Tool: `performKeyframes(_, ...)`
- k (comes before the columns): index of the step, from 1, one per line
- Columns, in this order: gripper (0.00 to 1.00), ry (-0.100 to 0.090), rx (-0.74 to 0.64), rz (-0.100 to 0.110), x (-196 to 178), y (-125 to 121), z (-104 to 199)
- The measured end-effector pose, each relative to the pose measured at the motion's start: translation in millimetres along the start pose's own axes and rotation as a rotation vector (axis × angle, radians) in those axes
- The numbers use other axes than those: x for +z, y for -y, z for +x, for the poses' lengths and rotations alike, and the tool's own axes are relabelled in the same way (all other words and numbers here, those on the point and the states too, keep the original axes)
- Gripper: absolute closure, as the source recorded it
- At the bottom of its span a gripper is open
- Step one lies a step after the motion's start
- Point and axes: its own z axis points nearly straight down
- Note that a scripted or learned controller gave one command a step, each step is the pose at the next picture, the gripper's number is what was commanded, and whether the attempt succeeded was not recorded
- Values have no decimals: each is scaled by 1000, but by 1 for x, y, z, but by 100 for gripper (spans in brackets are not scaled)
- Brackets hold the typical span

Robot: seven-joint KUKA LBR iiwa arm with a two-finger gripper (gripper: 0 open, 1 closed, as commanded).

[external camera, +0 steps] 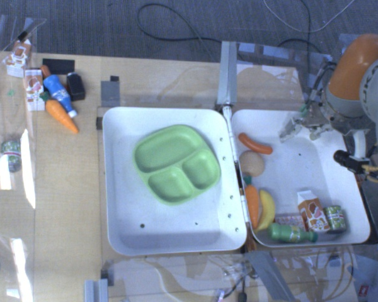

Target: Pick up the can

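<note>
1. My gripper hangs over the far edge of the right bin, near its far right corner; its fingers are spread apart with nothing between them.
2. The can sits in the near right corner of that same bin, well apart from my gripper, at the opposite end of the bin's right side; it touches or sits just beside a small carton on its left.
3. Counted in the right bin: one can; one carton; one green bottle lying along the near edge; one banana; one carrot beside the left wall; one pale round thing; one sausage toward the far left corner.
4. The left bin holds one green divided plate, roughly central, with three compartments.
5. On the bench, near its far left corner, lie a second carrot, a blue bottle, two small cartons and a black block; another small can-like thing rests by the left edge, too blurred to be sure.
6. The bench is pale wood; beyond its far edge lies grey carpet crossed by black cables.
</note>
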Motion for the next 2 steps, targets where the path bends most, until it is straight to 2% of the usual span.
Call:
performKeyframes(1,0,7,246,-3,-62,0,12)
performKeyframes(2,0,7,241,-1,-10,2,-5)
